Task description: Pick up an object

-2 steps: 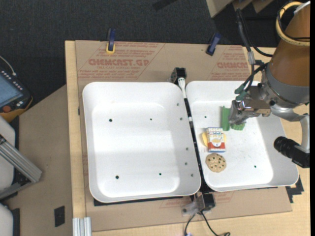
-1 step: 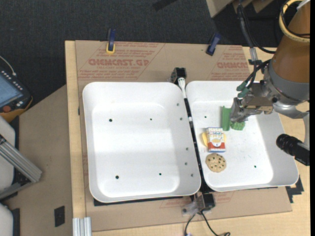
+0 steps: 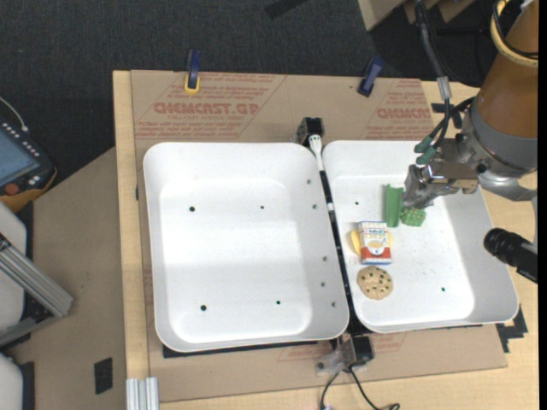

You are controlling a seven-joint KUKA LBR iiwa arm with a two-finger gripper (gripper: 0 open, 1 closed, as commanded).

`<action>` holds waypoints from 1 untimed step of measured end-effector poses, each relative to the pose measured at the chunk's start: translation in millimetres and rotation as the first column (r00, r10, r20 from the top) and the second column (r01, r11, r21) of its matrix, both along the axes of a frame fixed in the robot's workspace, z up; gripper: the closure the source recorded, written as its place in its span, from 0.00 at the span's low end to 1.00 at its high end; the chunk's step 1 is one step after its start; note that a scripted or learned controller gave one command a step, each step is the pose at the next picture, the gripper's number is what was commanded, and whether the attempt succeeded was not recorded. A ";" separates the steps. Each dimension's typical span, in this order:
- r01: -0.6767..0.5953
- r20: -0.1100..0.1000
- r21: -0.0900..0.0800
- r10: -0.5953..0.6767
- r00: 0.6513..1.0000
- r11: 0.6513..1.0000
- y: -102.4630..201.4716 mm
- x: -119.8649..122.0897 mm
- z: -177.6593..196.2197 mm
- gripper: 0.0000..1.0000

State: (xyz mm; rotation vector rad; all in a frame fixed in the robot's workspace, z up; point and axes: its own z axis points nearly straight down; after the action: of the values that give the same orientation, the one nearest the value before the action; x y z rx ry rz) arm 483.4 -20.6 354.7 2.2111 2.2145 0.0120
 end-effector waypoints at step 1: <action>0.000 0.003 -0.001 0.000 1.000 1.000 0.1 0.7 10.2 1.00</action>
State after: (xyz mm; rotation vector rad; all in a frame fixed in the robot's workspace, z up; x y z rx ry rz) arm 484.1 -20.6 364.9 2.2089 2.2134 0.0140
